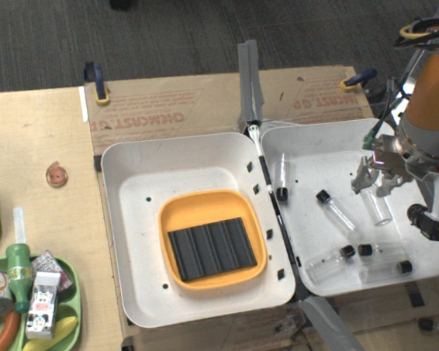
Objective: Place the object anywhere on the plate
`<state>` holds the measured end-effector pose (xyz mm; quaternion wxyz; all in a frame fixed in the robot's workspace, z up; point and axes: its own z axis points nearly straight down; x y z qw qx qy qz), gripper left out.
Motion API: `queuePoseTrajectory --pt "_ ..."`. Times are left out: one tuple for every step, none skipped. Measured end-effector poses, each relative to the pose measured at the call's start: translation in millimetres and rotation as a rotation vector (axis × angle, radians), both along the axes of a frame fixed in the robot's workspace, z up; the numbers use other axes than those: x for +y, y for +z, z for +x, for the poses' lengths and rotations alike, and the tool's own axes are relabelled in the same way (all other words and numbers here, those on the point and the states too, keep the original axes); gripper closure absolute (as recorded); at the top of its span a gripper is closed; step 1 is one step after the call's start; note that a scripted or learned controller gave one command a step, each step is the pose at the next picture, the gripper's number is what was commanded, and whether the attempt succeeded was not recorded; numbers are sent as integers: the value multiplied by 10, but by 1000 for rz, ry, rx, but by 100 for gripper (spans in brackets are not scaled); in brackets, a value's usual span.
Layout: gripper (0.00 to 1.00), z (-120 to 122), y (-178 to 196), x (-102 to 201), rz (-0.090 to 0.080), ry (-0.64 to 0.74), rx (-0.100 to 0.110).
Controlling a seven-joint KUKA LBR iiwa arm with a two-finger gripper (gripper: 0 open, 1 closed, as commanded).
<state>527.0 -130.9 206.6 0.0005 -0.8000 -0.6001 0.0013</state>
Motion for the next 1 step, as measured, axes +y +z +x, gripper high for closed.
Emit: queuePoseTrajectory --pt "100 749 180 -192 -1 -35 1"
